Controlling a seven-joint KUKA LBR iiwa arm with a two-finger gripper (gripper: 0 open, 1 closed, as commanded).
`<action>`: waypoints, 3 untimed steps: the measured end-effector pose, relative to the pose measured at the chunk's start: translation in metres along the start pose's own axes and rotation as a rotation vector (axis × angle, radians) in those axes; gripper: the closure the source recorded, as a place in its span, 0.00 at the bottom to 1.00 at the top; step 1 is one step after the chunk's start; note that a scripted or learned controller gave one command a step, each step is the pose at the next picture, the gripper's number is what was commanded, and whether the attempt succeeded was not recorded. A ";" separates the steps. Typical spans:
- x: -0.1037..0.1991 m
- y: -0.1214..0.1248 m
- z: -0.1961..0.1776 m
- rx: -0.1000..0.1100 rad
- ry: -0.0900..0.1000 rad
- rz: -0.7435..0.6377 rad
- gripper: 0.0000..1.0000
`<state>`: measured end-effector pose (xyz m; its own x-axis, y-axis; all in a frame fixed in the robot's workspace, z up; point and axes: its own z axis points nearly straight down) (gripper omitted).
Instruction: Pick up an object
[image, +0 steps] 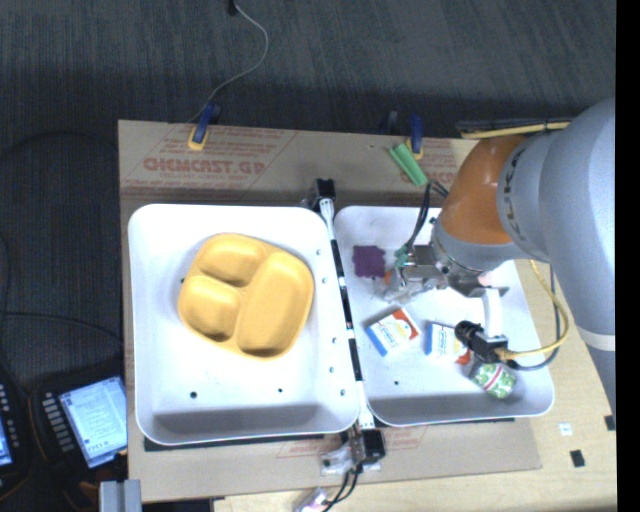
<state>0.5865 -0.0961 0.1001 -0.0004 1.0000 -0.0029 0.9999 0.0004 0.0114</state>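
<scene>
1. Firstly, the left bin (140, 300) holds one big yellow lump (245, 293) that sits around its centre, with bare floor all round it, widest towards six o'clock
2. Next comes the raised wall where the two bins meet, running from twelve to six o'clock; anything lying close to it would be hard to get at from that side
3. Inside the right bin (540, 400), a purple block (368, 260) lies at about ten o'clock, near that shared wall but apart from it
4. Just to the block's four o'clock the gripper (402, 275) hangs low over the bin floor; whether it is open or closed cannot be told from this angle, and nothing is seen held in it
5. Judging by this, the step in hand is the reach for a pick, with no object lifted yet; the purple block and the small box (392, 331) at the gripper's six o'clock look like the nearest choices
6. A clean pick likely calls for centring over one item, closing on it, then rising straight up
7. Further right, a blue-and-white packet (440, 338) lies just beside the box, and a green can (493, 378) sits in the five o'clock corner, close to the rim, so there is little room to work there
</scene>
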 end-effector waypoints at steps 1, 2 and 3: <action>0.000 0.000 0.000 0.001 0.000 0.000 0.00; -0.013 -0.049 0.008 0.011 0.001 0.001 0.00; -0.014 -0.047 -0.002 0.008 0.001 0.001 1.00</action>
<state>0.5392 -0.1097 0.1020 0.0008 1.0000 -0.0022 1.0000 -0.0007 0.0033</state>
